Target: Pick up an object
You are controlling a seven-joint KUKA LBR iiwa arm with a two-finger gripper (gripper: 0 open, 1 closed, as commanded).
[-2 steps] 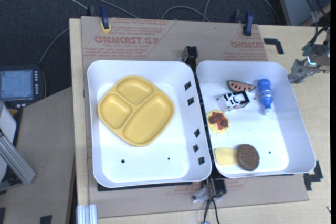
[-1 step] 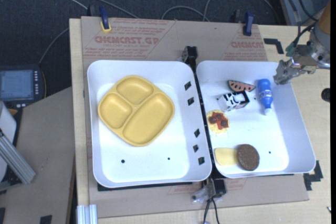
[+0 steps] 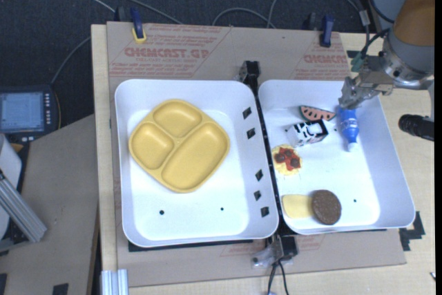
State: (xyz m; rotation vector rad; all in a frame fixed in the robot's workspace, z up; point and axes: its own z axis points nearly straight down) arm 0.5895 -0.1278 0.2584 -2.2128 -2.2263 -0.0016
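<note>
Cardboard point(image 3: 207, 45) lay under both bins, printed in red with what read as "CHEMCAST GP" behind the left bin and the same brand, partly cut off, behind the right one. Two blue clamps point(image 3: 138, 30) pinched its far edge.

Taking the yellow plate point(image 3: 179, 145) as landmark: it was a smooth, rounded plastic tray with three compartments, lying flat in the left bin point(image 3: 131, 211). The right bin point(image 3: 387, 169), glossy white like its neighbour, sat just right of it across a row of black clips point(image 3: 252, 148). In that bin, right of the plate, lay a watermelon-slice toy point(image 3: 316, 112), a black-and-white piece point(image 3: 309, 132), a flat yellow shape with a red patch point(image 3: 287, 159), a pale yellow block point(image 3: 295, 205) touching a brown disc point(image 3: 326, 207), and, farthest right, a blue-and-white bottle-like object point(image 3: 349, 126).

The gripper point(image 3: 353, 101) stood low over that blue object's far end, at or just above it; how far the tool was open could not be told, nor any hold.
</note>
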